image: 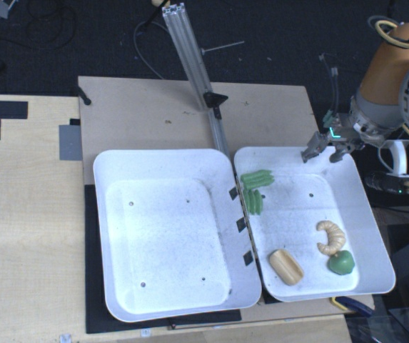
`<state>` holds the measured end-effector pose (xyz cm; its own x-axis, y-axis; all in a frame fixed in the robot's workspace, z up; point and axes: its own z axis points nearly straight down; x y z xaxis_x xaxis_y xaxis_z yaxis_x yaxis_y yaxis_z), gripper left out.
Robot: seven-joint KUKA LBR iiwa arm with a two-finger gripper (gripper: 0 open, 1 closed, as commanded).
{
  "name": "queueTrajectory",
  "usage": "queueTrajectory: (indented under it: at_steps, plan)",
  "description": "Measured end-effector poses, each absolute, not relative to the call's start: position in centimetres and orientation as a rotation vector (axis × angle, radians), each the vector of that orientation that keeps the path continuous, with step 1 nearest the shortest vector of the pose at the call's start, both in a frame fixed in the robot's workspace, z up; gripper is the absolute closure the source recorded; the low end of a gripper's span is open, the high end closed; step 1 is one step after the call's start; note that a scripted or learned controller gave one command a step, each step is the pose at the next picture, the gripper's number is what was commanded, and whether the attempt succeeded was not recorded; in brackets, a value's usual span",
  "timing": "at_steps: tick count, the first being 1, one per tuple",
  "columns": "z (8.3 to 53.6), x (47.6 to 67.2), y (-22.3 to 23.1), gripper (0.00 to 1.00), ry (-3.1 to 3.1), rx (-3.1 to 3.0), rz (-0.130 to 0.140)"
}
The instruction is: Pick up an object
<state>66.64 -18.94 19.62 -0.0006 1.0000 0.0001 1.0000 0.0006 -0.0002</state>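
The right bin (pixel 300 213) holds several items. A green ridged piece (pixel 257 179) with a second green bit (pixel 254 202) below it lies against the bin's left wall. A pale curled croissant-like object (pixel 330 236), a green rounded object (pixel 341 263) and a tan loaf-shaped object (pixel 286 266) sit near the front. My gripper (pixel 325 153) hovers over the bin's back right corner, well apart from all of them. It is open, with two dark fingers spread and nothing between them.
The left bin (pixel 161 241) sits beside the right one, with black clips along their shared edge. A slanted aluminium rail (pixel 193 63) rises behind the bins. Cables lie on the dark floor at the back.
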Motion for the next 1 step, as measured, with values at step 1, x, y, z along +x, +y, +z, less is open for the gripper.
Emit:
queueTrajectory:
  at_steps: [1]
  plan:
    - [19.61,66.64,-18.94,0.0,-2.222,-2.221,0.0]
